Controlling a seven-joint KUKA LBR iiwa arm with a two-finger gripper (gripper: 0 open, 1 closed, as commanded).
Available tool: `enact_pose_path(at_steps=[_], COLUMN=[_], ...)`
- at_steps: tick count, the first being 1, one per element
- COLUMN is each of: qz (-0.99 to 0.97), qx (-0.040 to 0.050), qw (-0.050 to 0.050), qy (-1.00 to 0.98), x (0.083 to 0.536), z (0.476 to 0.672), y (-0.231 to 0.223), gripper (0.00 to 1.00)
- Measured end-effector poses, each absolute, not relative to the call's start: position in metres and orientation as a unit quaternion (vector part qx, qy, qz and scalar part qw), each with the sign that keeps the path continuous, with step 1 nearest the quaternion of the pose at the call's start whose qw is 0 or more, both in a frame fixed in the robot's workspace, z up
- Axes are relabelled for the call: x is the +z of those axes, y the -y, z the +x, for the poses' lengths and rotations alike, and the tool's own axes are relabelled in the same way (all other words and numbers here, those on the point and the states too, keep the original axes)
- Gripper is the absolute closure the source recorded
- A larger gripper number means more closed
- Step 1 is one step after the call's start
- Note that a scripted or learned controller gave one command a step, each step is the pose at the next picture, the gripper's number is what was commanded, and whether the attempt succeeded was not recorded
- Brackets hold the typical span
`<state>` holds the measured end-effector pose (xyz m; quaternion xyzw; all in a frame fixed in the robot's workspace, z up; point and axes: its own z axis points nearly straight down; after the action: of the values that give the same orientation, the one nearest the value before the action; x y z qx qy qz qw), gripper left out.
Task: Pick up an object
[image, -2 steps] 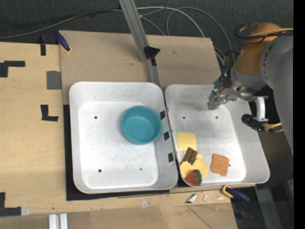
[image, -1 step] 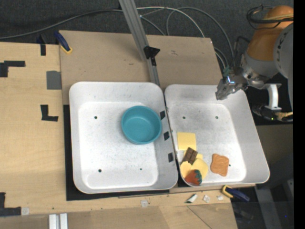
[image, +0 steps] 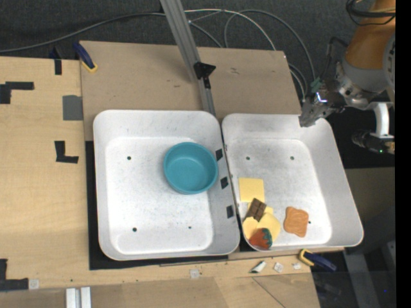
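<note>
Far to the gripper's left, a round teal plastic bowl (image: 189,167) sits alone in the left shallow white bin (image: 115,140). Closer, below and left of the gripper, the right white bin (image: 321,165) holds a pale yellow square block (image: 251,188), a small brown piece (image: 257,208), a red-and-green item (image: 261,237) and an orange toast-shaped piece (image: 296,221). The dark two-finger gripper (image: 308,116) hangs at that bin's far right corner, carrying nothing; I cannot tell its opening. Picking has not begun

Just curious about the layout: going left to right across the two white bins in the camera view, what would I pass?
Left bin → blue bowl → right bin → yellow block → orange piece → gripper over the far right corner.
</note>
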<state>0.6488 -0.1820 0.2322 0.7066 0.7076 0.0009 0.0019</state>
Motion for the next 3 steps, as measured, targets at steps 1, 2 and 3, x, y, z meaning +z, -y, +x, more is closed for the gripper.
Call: enact_pose_path(at_steps=[1,2,3], qz=[0.706,0.705,0.705], qx=[0.0007,0.0002,0.0000], qw=[0.001,-0.001,-0.001], qy=[-0.708,-0.709,-0.710], x=[0.259,0.256,0.256], z=[0.650,0.648,0.633], y=[0.182,0.131,0.070], gripper=[1.00,1.00,1.00])
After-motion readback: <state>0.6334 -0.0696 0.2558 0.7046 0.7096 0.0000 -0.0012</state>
